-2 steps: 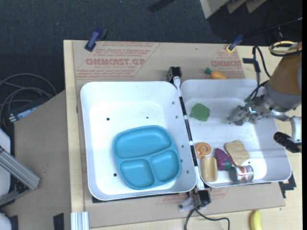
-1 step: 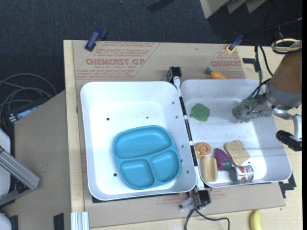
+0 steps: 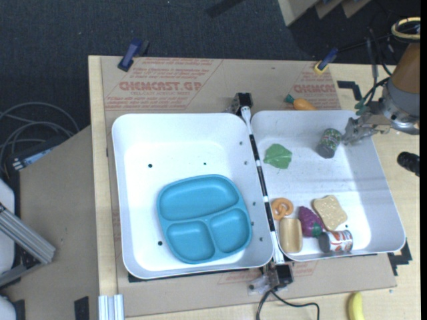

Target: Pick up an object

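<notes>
**A:** Over on the left, the left bin (image 3: 133, 179) has a blue divided tray (image 3: 200, 217). And the right bin (image 3: 390, 199)?

**B:** Green leaf (image 3: 278, 156), grey can (image 3: 329, 143) up top; toy food along its front. The gripper (image 3: 351, 131) sits just beside that can, can't tell how its fingers stand.

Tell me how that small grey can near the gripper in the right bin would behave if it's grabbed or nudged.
The grey can looks like a short rigid cylinder, so it probably won't deform under the gripper. It seems tilted or on its side, so a nudge could likely roll it across the smooth right bin. Its curved wall may slip from a shallow pinch.
</notes>
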`<state>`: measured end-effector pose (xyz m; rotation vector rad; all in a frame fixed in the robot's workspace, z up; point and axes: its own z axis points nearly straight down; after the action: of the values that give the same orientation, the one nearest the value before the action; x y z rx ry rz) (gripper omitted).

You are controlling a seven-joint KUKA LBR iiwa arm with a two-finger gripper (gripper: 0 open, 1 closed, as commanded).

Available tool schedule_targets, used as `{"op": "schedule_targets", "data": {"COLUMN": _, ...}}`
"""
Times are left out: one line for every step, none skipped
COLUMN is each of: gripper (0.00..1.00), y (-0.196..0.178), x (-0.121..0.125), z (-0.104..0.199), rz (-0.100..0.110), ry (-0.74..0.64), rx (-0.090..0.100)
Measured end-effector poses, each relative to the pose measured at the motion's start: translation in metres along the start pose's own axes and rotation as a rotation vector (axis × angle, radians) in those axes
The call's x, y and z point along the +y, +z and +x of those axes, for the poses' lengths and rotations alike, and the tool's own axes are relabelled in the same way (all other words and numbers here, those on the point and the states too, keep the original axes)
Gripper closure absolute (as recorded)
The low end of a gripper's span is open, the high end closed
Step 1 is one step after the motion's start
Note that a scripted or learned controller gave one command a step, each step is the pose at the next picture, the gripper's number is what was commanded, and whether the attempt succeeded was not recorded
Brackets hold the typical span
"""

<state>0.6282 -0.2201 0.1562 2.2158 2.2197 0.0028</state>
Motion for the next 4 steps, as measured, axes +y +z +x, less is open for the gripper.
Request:
{"op": "schedule_targets", "data": {"gripper": 0.00, "y": 0.002, "x": -0.001, "z": 0.000, "rz": 0.003, "ry": 0.001, "rx": 0.001}}
{"op": "schedule_targets", "data": {"gripper": 0.00, "y": 0.073, "x": 0.012, "z": 0.030, "rz": 0.008, "ry": 0.001, "rx": 0.004}}
{"op": "schedule_targets", "data": {"gripper": 0.00, "y": 0.071, "x": 0.039, "z": 0.065, "rz": 0.002, "ry": 0.000, "rx": 0.002}}
{"op": "schedule_targets", "data": {"gripper": 1.00, "y": 0.060, "x": 0.039, "z": 0.064, "rz": -0.001, "ry": 0.000, "rx": -0.001}}
